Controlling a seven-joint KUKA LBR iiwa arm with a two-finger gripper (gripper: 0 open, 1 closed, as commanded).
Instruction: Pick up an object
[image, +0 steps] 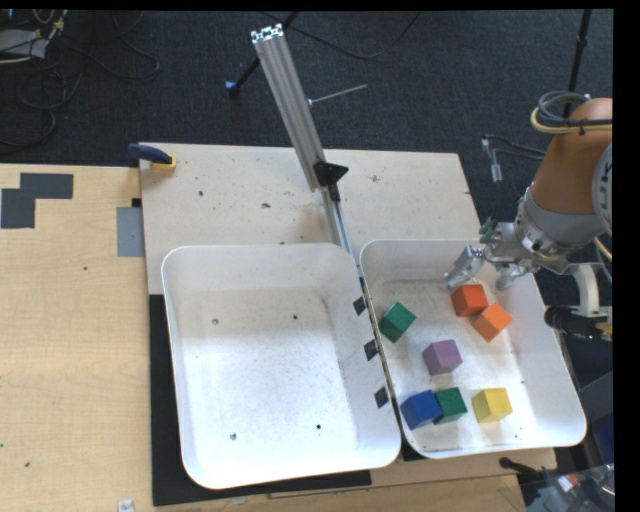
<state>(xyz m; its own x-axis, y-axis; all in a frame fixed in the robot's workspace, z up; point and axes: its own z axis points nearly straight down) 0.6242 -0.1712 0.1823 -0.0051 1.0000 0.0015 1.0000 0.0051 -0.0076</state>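
Two shallow bins are parked side by side on the bench, the left bin with just some specks on its floor and the right bin loaded with all the blocks. The arm is reached in from the right, with the gripper hung over the upper part of the right bin.

Progress-wise, not much can be counted as done. The jaws look spread apart and nothing is seen between them, so nothing is being lifted yet. The red-orange block is sat just below the fingertips, close enough that contact can't be ruled out, and it's probably the target. An orange block is touching or nearly touching it on the lower right, which could get in the way when the jaws are closed.

Room to move seems fine: the target is kept well off the bin walls, and open floor is left on its left side. The purple block and green block are set apart further in, while the blue block, dark green block and yellow block are bunched near the bottom rim.
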